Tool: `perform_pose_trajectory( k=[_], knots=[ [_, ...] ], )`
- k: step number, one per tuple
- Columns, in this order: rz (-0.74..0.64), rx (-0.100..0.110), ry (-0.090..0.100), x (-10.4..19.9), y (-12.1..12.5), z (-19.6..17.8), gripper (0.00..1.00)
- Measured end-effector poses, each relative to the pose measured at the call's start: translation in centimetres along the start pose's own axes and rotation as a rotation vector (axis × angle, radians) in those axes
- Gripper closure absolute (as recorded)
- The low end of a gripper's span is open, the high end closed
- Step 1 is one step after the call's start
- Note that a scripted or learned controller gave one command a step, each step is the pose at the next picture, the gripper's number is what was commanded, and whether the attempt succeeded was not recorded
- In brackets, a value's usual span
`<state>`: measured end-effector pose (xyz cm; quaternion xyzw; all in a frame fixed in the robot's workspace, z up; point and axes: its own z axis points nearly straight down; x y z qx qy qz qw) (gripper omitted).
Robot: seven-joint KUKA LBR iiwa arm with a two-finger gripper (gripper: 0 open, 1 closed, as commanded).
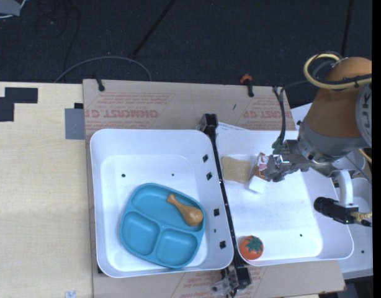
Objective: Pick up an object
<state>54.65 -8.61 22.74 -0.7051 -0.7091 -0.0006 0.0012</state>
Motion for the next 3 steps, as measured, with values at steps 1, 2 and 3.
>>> perform_pose_trajectory(
  k=[1, 2, 3],
  knots=[
    [0.000, 0.000, 0.000, 5.0, 2.1, -0.8, 1.00],
    [0.002, 0.001, -0.002, 10.7, 4.0, 0.1, 1.00],
    [0.001, 0.002, -0.002, 16.5, 5.1, 1.0, 1.00]
  ],
)
